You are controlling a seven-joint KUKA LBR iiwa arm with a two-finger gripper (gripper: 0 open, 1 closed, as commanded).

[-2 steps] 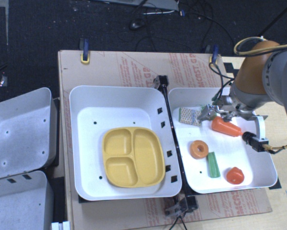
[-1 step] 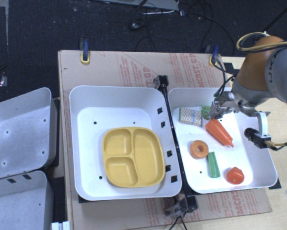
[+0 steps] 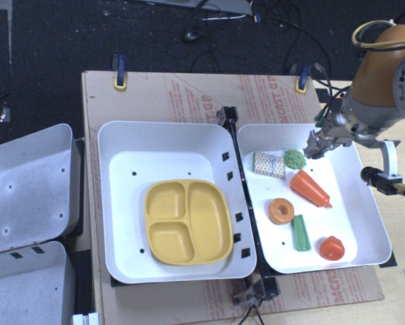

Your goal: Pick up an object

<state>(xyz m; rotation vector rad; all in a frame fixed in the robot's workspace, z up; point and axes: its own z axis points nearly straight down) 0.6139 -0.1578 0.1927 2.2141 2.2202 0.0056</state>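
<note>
Nearest the camera, a tomato [image 3: 332,248] is seen in the right bin [image 3: 372,212], with a green stick [image 3: 301,233], ring [image 3: 281,210], carrot [image 3: 310,188], sponge [image 3: 269,164] and broccoli [image 3: 294,158]. Beside the broccoli, the gripper [image 3: 315,145] is poised; whether anything is gripped cannot be told. A yellow tray [image 3: 187,221] is held by the left bin [image 3: 121,181].

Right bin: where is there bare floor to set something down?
In the right bin, bare floor lies along the right wall beside the carrot, and at the front left below the orange ring. The back is crowded: the gripper hangs by the broccoli and patterned block.
</note>
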